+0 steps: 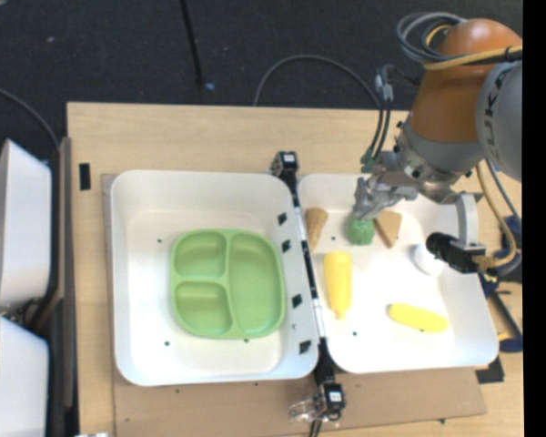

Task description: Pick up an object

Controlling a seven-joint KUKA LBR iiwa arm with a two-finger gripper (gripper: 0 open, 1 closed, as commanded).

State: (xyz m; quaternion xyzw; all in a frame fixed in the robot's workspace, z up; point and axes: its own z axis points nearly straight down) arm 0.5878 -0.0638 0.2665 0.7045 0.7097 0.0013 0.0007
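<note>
In the right bin (455,349) my gripper (368,209) hangs at the upper middle, directly above a small green round object (360,232). Its fingertips sit at the top of that green object; whether they touch it I cannot tell. A tan wedge (389,228) lies just right of the green object. A tan cone (316,223) lies to the left, near the bin's dividing edge. A yellow corn-like piece (338,281) lies below, and a yellow banana-like piece (418,318) rests at the lower right. A white round object (427,262) sits at the right.
The left bin (136,344) holds a green divided plate (227,283). Black clips (300,271) line the seam between the two bins. The arm's orange band (464,57) and grey wrist rise over the right bin's upper right corner.
</note>
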